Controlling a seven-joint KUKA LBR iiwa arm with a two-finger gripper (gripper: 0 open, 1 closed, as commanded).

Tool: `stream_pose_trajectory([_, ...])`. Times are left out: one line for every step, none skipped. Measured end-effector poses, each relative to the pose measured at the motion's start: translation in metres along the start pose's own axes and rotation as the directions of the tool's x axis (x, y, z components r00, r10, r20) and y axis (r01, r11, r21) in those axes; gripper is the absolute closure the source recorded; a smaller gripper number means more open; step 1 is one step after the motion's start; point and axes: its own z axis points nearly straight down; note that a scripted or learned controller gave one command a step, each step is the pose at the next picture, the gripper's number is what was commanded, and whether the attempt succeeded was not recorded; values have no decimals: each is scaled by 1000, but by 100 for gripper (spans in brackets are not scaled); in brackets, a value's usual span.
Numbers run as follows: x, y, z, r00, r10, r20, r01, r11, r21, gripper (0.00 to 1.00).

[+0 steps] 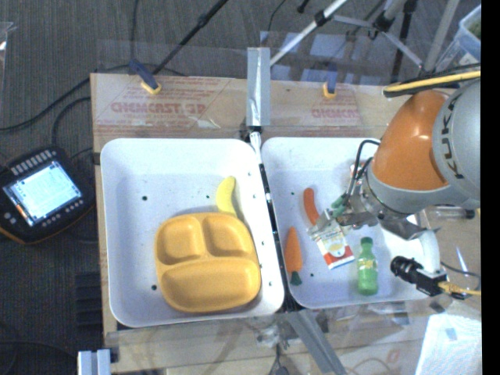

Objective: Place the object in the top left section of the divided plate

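A yellow divided plate (207,262) lies in the left bin (133,170), with two small sections at the top and one long section below. A yellow banana (226,194) rests against the plate's upper right rim. My gripper (344,212) hangs low in the right bin (328,158), just above the upper end of a white and red packet (334,250). Nothing is visibly held by it. A small red sausage (310,205) lies to the gripper's left. An orange carrot (293,252) and a green bottle (366,266) lie on either side of the packet.
The arm's grey and orange body (414,158) covers the right bin's upper right part. A raised wall (266,209) separates the two bins. A black tablet (43,192) sits on the floor at the far left.
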Motion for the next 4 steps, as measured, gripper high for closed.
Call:
stream_pose_trajectory([80, 3, -64, 992, -123, 2, 123, 992, -1, 100])
stream_pose_trajectory([139, 13, -48, 939, -343, 1, 343, 939, 2, 100])
stream_pose_trajectory([212, 42, -81, 893, -451, 4, 451, 893, 0, 100])
stream_pose_trajectory([253, 49, -27, 866, -500, 2, 500, 866, 2, 100])
